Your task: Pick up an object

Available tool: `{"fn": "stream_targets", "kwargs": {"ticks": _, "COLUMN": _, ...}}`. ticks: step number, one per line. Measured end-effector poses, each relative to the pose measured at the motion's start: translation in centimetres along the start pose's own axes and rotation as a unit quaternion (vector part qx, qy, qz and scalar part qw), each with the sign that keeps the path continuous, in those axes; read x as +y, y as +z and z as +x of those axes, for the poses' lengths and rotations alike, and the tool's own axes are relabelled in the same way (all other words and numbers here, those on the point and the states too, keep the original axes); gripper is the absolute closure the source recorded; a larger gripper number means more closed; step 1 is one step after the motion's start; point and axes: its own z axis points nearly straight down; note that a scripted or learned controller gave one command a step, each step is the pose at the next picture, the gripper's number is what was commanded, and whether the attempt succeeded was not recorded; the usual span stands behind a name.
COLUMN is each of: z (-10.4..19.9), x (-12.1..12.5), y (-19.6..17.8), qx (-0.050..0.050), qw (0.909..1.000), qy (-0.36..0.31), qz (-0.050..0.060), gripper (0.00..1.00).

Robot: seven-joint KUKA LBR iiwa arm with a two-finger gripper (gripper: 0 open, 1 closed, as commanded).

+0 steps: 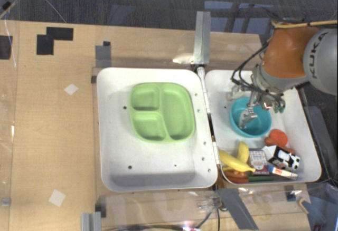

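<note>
The right bin holds a teal bowl, a yellow banana, an orange-red round piece, a small patterned packet, a black-and-white toy and a marker-like stick. My gripper hangs from the orange-banded wrist and reaches down into the teal bowl. Its metal fingertips sit inside the bowl's rim, and I see nothing held between them.
The left bin carries a green three-compartment plate. A metal divider post stands between the bins at the back. Cables loop beside the wrist. Wooden bench surface extends to the left.
</note>
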Motion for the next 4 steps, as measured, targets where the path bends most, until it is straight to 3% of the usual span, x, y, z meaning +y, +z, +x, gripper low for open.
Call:
{"fn": "stream_targets", "kwargs": {"ticks": 1, "z": 3.2, "x": 4.1, "y": -0.1, "qx": -0.002, "qw": 0.9994, "qy": -0.034, "qz": 0.002, "gripper": 0.0}}
{"fn": "stream_targets", "kwargs": {"ticks": 2, "z": 9.7, "x": 3.3, "y": -0.3, "qx": -0.005, "qw": 0.9997, "qy": 0.025, "qz": 0.004, "gripper": 0.0}}
{"fn": "stream_targets", "kwargs": {"ticks": 3, "z": 0.7, "x": -4.3, "y": -0.2, "qx": 0.002, "qw": 0.9968, "qy": 0.08, "qz": 0.002, "gripper": 0.0}}
{"fn": "stream_targets", "kwargs": {"ticks": 4, "z": -3.0, "x": 3.5, "y": 0.1, "qx": -0.001, "qw": 0.9949, "qy": 0.101, "qz": 0.0, "gripper": 0.0}}
